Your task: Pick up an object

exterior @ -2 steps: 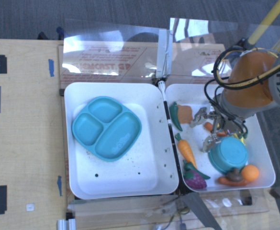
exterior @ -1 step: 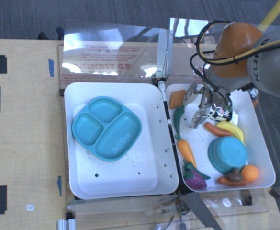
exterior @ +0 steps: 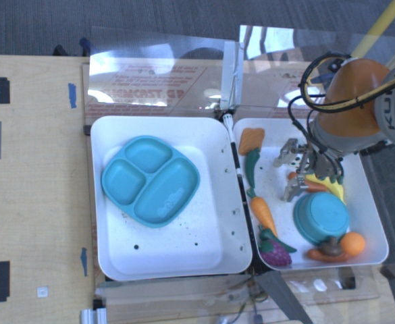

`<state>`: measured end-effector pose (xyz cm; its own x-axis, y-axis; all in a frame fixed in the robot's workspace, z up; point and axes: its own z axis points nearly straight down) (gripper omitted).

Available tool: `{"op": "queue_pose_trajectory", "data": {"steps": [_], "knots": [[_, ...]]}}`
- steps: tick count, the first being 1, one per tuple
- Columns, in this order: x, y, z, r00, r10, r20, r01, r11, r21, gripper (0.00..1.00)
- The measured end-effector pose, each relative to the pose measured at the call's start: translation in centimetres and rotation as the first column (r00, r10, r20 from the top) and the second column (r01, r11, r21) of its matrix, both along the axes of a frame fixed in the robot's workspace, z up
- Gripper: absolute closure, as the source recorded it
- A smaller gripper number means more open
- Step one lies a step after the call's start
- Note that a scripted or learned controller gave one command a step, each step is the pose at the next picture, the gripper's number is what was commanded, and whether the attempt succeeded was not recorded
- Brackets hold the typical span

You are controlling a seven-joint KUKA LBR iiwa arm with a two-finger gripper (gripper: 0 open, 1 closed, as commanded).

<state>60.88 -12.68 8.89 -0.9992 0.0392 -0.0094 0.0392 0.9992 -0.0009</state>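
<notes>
My gripper (exterior: pixel 292 172) hangs low in the right bin (exterior: pixel 376 211), open, its two metal fingers (exterior: pixel 286 152) spread over the white floor. A small orange-red bit shows between them, but I cannot tell what it is or whether it is touched. Just right of the gripper lies a yellow banana (exterior: pixel 330 185), with a blue bowl (exterior: pixel 321 216) in front of it. A carrot (exterior: pixel 263 212), a green vegetable (exterior: pixel 252 168) and an orange wedge (exterior: pixel 251 139) lie to the gripper's left along the bin's left wall.
A purple eggplant (exterior: pixel 274 250), an orange ball (exterior: pixel 353 243) and a brown-red item (exterior: pixel 322 253) sit at the right bin's front. The left bin (exterior: pixel 204 248) holds a blue divided plate (exterior: pixel 151 179). Clear plastic walls stand behind both bins.
</notes>
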Motion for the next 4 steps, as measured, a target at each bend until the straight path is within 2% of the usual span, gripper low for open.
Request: {"op": "queue_pose_trajectory", "data": {"steps": [1, 2, 3, 4], "knots": [[-9.7, -4.9, 0.0, 0.998, 0.066, 0.000, -0.066, 0.998, -0.003, 0.00], [-5.6, -0.4, 0.1, 0.999, -0.054, 0.006, 0.054, 0.999, 0.001, 0.00], [2.4, -4.8, -0.1, 1.000, 0.028, 0.000, -0.028, 1.000, -0.001, 0.00], [-5.9, -2.5, 0.0, 0.996, 0.085, 0.001, -0.085, 0.996, -0.001, 0.00]]}}
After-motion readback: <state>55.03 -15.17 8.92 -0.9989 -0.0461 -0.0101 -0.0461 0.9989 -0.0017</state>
